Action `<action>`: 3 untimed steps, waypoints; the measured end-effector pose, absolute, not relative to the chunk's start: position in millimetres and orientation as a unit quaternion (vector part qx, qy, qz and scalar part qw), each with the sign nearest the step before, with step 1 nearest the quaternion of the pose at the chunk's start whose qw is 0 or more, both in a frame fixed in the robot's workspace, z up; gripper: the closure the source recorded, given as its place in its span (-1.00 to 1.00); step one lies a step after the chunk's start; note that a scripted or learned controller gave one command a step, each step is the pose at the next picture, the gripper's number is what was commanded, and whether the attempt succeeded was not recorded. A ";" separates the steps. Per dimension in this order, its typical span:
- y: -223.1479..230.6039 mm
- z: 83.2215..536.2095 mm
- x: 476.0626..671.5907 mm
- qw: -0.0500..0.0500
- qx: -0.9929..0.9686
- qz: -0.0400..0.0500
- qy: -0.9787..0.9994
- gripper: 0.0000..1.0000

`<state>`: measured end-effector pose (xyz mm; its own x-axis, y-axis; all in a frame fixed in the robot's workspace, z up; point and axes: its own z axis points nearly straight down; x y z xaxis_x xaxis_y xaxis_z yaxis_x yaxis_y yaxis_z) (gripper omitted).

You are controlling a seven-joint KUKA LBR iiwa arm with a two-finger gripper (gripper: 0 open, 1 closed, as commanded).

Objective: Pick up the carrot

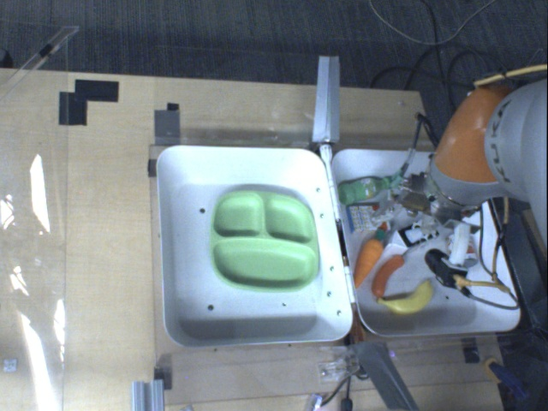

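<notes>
The orange carrot [368,261] lies in the right bin [492,319], close to its left wall, with its thin end pointing toward the front. My gripper [409,217] hangs low over the middle of that bin, just up and to the right of the carrot's thick end. Nothing shows as held in it. The grey arm with its orange band [467,148] reaches in from the right and hides the bin's right back part.
Beside the carrot lies a red-orange pepper-like piece [388,273], and a yellow banana [408,300] sits in front of it. A green bottle [366,188] and a colourful packet [361,220] lie further back. The left bin [180,315] holds a green divided plate [263,237].
</notes>
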<state>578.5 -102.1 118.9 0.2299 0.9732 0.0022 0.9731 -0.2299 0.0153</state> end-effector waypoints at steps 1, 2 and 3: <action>-91.4 108.8 541.8 0.030 0.787 0.023 0.616 -1.00; -92.0 108.4 533.6 0.031 0.758 0.022 0.652 -1.00; -92.7 107.8 520.8 0.035 0.669 0.017 0.743 -1.00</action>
<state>520.8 -92.7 107.8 -0.1036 0.9942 -0.0294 0.9918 0.1055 0.0720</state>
